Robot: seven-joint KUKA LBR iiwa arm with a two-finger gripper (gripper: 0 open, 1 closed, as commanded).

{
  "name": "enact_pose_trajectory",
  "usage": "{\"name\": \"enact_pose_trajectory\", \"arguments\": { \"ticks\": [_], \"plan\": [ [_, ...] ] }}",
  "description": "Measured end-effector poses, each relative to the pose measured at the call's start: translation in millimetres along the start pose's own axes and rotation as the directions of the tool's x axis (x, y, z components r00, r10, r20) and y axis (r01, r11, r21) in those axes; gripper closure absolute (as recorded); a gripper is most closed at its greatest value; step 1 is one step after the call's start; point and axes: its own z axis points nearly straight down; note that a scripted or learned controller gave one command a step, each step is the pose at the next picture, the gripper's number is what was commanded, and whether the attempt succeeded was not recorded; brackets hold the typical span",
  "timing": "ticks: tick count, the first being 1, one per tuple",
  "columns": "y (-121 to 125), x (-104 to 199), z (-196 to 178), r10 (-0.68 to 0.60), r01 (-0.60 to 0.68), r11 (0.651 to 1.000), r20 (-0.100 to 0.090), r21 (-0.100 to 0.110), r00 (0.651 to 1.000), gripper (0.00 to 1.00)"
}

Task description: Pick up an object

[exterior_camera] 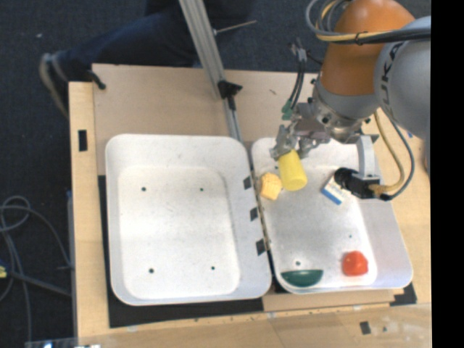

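Note:
My gripper (291, 151) hangs over the back left part of the right bin (377, 223), shut on a yellow cylinder (292, 171) that sticks out below its fingers. A pale yellow chunk (270, 187) lies just left of the cylinder, by the bin's left wall. A red rounded object (354, 263) rests near the front right corner. A dark green bowl-shaped piece (301, 276) sits at the front edge. A small white and blue item (332, 193) lies right of the cylinder.
The left bin (174, 216) stands beside the right one on the bench. A slanted metal rail (206, 49) runs from the back down to the gap between the bins. Black cables and a connector (359, 183) hang off the arm's wrist.

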Motion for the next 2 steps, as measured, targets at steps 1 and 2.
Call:
{"name": "enact_pose_trajectory", "arguments": {
  "ticks": [1,2],
  "plan": [
    [-16.3,43.9,17.9,-0.001,0.001,1.0,-0.001,0.0,1.0,1.0],
    [-31.8,86.7,30.7,-0.001,0.001,1.0,-0.001,0.0,1.0,1.0]
  ]
}}
